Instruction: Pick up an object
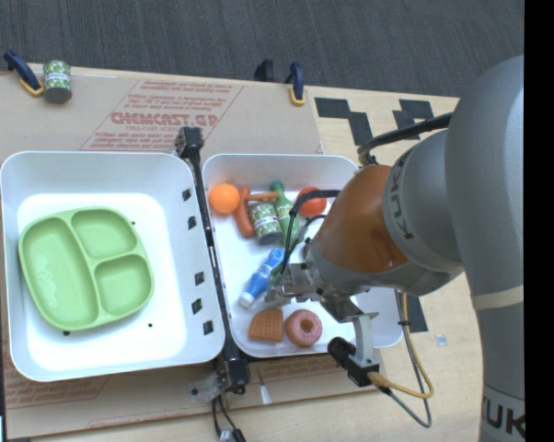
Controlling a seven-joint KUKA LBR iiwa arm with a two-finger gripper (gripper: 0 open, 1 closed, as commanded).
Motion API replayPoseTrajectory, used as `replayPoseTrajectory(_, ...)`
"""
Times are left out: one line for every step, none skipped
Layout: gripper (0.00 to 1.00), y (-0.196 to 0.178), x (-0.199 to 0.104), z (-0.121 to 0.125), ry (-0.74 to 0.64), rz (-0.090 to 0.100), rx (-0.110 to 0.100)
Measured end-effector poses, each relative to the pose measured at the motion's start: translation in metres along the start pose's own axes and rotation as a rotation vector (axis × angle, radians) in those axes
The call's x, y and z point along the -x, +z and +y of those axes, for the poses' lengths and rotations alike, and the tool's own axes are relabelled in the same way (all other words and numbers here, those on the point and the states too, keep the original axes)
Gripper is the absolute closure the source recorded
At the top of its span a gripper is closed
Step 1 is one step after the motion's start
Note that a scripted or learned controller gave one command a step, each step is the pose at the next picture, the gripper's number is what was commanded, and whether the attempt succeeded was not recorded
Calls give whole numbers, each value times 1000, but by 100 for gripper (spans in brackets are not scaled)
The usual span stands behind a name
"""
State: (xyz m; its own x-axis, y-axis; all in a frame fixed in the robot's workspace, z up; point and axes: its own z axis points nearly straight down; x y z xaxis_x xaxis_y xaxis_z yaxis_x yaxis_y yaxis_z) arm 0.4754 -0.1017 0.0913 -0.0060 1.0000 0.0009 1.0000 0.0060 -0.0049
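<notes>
Arm (387, 228) above bin, blue tube (261, 277) lying diagonal

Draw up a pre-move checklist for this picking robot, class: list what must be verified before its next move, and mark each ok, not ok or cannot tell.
1. Objects available in the right bin: ok; orange ball, blue tube, donut and waffle piece lie there.
2. Arm positioned over that bin: ok.
3. Jaws open: cannot tell; the wrist hides them.
4. Object already held: cannot tell.
5. Green divided plate in the left bin out of the arm's way: ok.
</notes>
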Motion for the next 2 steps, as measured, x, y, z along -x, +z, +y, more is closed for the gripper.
replayPoseTrajectory(100,-10,0,1,-7,0,1)
replayPoseTrajectory(100,-127,75,1,2,-3,7)
